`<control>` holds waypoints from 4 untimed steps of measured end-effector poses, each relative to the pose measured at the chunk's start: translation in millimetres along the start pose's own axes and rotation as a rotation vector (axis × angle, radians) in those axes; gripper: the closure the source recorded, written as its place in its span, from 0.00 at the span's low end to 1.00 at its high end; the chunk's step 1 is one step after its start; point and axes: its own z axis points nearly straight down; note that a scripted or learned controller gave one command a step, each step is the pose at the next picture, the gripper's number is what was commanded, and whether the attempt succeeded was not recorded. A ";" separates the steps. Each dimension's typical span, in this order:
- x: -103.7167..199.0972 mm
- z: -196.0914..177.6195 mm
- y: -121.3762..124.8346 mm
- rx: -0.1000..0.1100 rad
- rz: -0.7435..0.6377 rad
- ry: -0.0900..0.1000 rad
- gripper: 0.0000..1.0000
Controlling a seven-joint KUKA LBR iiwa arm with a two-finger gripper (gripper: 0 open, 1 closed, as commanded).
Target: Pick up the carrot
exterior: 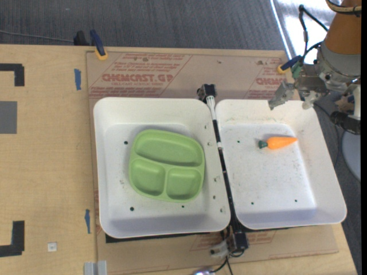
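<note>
Camera view: carrot [278, 143] lies on the floor of the right bin [321, 211], in its upper half, roughly mid-width. Orange body points to the view's right, green stub end to the left, toward the divider between bins. Nothing touching it.

Gripper [293, 97] hangs up and to the right of the carrot, over the right bin's far rim, well apart from the carrot. Two grey fingers spread w/ a clear gap between them, so released, nothing between them. Arm w/ orange band rises behind it toward the view's top-right corner.

Left bin [109, 199] sits beside the right bin, on the far side of the divider from the carrot. Green divided plate [167, 165] w/ three compartments lies at its centre, well apart from the carrot.
</note>
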 end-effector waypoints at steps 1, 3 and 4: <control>-31.9 156.3 -14.8 -0.014 -0.002 -0.003 0.00; 28.1 172.6 19.4 -0.003 -0.001 0.001 0.00; -34.6 175.0 31.6 0.020 -0.002 0.004 0.00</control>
